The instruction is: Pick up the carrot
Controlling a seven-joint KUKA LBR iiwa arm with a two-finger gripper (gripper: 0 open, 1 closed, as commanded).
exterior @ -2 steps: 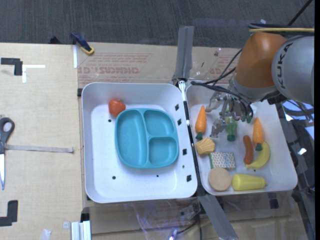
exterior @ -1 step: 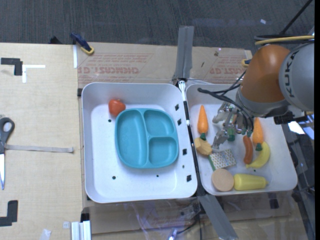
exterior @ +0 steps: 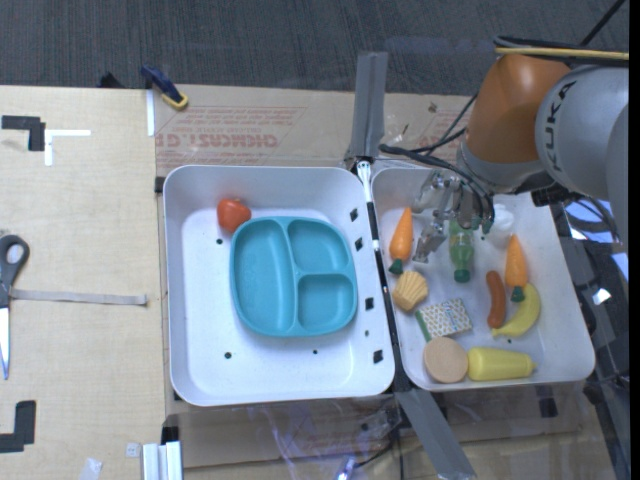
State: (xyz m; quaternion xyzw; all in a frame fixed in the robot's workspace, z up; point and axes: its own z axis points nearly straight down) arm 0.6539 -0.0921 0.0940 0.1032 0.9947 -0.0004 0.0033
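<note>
Carrot (exterior: 401, 235) sits along the right bin (exterior: 572, 298) left wall, just beside my gripper (exterior: 437, 230). Can't tell the claw's state. Looks light, hard, slick plastic; I'd pinch mid-body.

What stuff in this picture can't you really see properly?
1. The gripper: too small and blurry in the camera view to tell how it is set.
2. The green bottle: its top is hidden behind the gripper.
3. The right bin: its back corner is covered by the arm.
4. The patterned square: too small to identify.
</note>
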